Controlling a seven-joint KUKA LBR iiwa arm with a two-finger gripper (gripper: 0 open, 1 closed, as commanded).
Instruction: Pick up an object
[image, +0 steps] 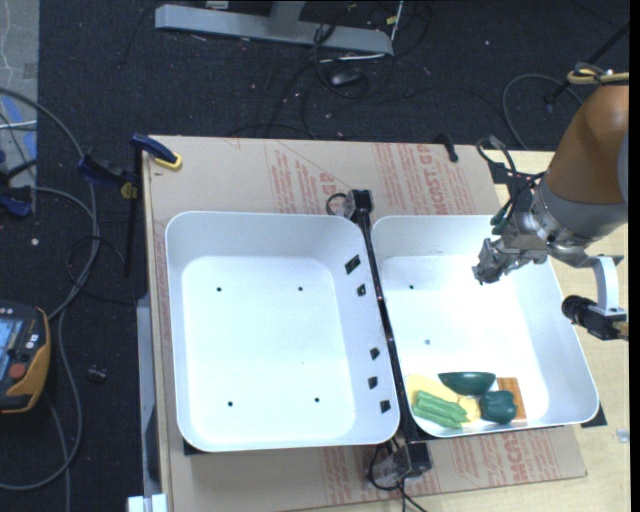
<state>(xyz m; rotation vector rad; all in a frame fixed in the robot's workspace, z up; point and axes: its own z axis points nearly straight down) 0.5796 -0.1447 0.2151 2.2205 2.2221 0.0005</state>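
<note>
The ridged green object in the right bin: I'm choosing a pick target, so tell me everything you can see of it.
The ridged green object is a bright green, elongated piece with lengthwise grooves, looking like moulded plastic. It lies flat near the front edge of the right bin, angled slightly. It rests partly over a pale yellow flat item, close beside a dark green bowl-shaped piece and a teal lump. The gripper hangs well away, over the bin's far part.

White bins (262, 330); dark green bowl (467, 381), light green ribbed piece (440, 408), teal lump (498, 406), yellow sheet (424, 386), orange block (513, 388) near-right.
</note>
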